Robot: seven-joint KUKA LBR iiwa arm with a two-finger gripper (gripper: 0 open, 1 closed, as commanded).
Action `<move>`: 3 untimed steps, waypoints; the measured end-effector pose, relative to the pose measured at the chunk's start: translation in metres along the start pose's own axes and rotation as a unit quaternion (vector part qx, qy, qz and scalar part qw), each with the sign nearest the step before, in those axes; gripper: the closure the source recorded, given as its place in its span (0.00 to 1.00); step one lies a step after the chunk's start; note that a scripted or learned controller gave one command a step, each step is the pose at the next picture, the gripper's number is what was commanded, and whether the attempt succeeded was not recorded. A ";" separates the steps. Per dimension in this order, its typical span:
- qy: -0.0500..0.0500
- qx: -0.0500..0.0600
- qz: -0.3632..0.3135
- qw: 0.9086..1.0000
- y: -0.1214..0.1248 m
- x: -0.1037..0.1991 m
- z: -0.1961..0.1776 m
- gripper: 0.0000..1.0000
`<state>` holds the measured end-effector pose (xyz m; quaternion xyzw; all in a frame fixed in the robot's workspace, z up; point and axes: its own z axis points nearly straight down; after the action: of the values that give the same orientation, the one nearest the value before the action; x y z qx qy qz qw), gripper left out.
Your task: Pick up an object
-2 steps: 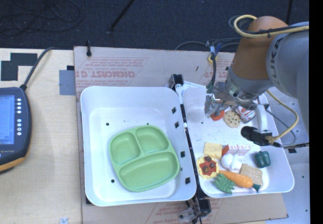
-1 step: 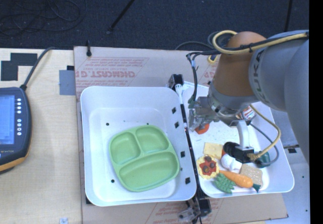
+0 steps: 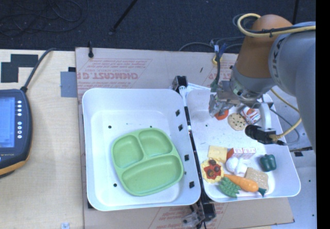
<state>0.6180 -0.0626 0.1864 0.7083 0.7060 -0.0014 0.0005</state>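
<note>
My gripper (image 3: 219, 106) is low over the far part of the right bin (image 3: 289, 192), reaching in from the right. A small red-orange toy (image 3: 222, 115) lies directly under its tip; whether it is gripped is hidden from this angle. A round brown cookie (image 3: 237, 121) lies just to the right of it, and a red-and-white piece (image 3: 251, 114) beyond that. Toy foods are heaped at the bin's near end: a yellow cheese wedge (image 3: 217, 152), a pizza slice (image 3: 212, 170), a white egg (image 3: 233, 163), a carrot (image 3: 241, 183), a cracker (image 3: 256, 177) and a green pepper (image 3: 267, 162).
The left bin (image 3: 98, 119) holds a green divided plate (image 3: 148, 161). A raised divider (image 3: 186, 135) separates the two bins. A teach pendant (image 3: 11, 130) lies on the bench at far left. Bare bin floor shows between the gripper and the food heap.
</note>
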 end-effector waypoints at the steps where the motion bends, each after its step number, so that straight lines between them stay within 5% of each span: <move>1: 0.003 0.001 -0.005 1.000 -0.008 0.073 -0.020 1.00; 2: 0.002 0.003 -0.004 1.000 -0.029 0.126 -0.005 1.00; 3: 0.001 0.002 -0.002 1.000 -0.032 0.102 -0.011 1.00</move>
<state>0.5867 0.0392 0.1973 0.7071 0.7071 -0.0023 -0.0019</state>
